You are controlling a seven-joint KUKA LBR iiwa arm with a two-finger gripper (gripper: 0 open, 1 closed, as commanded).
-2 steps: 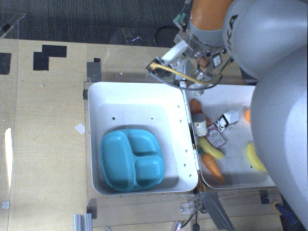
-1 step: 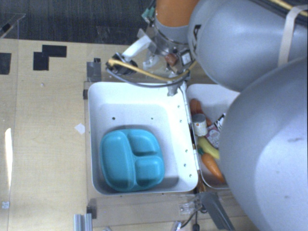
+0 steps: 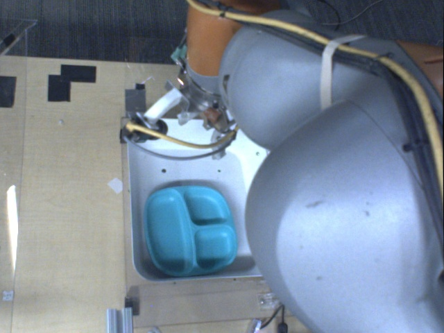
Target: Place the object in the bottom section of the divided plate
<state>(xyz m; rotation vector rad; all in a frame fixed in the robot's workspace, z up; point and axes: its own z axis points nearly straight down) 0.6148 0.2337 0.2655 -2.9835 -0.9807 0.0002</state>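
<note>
**Arm looms over bin as divided plate waits below**

You are looking down on a white bin (image 3: 139, 207) where a turquoise divided plate (image 3: 189, 231) lies flat on the floor, close to the near wall. Its three sections face up: one long compartment along the left and two smaller ones stacked on the right. All three look bare from here. Lying flat and open like that, the plate is ready to receive something from above.

The grey arm (image 3: 333, 186) reaches in from the right and blocks much of the bin's right side. Its orange band (image 3: 205, 37) stands above the wrist at the bin's far end, well apart from the plate. The tool (image 3: 201, 113) sits below that band, among brackets and a yellow cable (image 3: 184, 143) that loops across the far wall. Whether it is apart or together you cannot tell; the wrist hardware hides it. Nothing can be made out between its tips.

The object named in the task cannot be picked out in this view. It may lie under the arm's bulk, so judge the placing as not yet done. The pale wooden bench (image 3: 62, 186) stretches to the left, with black marks (image 3: 73, 78) near its far edge.
</note>
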